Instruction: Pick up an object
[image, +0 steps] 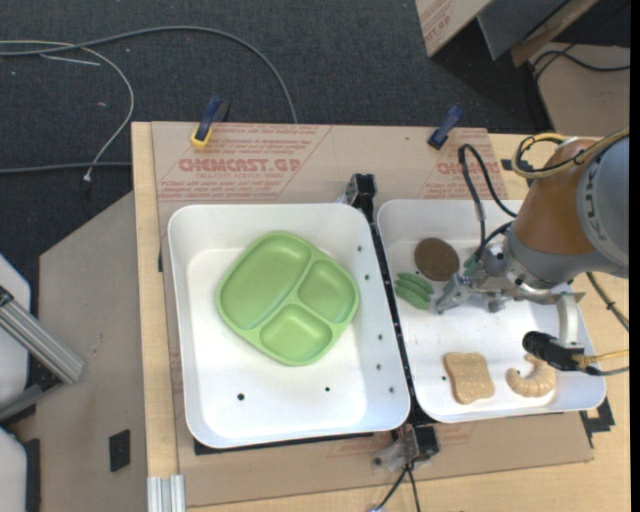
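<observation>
1. gripper position. i see the gripper (467, 295) low over the right bin (500, 338), in the half of that bin nearer the divider between the two bins. the grey arm (560, 225) with its orange band enters from the view's right.

2. gripper state. i cannot tell from this view whether the gripper is apart or together. nothing is visibly clamped in it.

3. task objects, all in the right bin:
- green ridged piece (413, 290): just beside the gripper, on its view-left side, close to the bin wall. i cannot tell if the two touch.
- brown disc (436, 259): near the gripper, up and to the view-left of it, just above the green ridged piece.
- tan slice (468, 378): below the gripper in the view, apart from it, lying flat near the bin's front rim.
- curled pale piece (532, 381): below the gripper and to its view-right, beside the tan slice but not touching it.

4. other items. the left bin (215, 385) lies well to the view-left of the gripper and holds a green divided plate (288, 297) with three compartments, turned at an angle. both bins rest on a cardboard-covered surface (250, 165), with two blue clamps (208, 120) on its far edge.
</observation>
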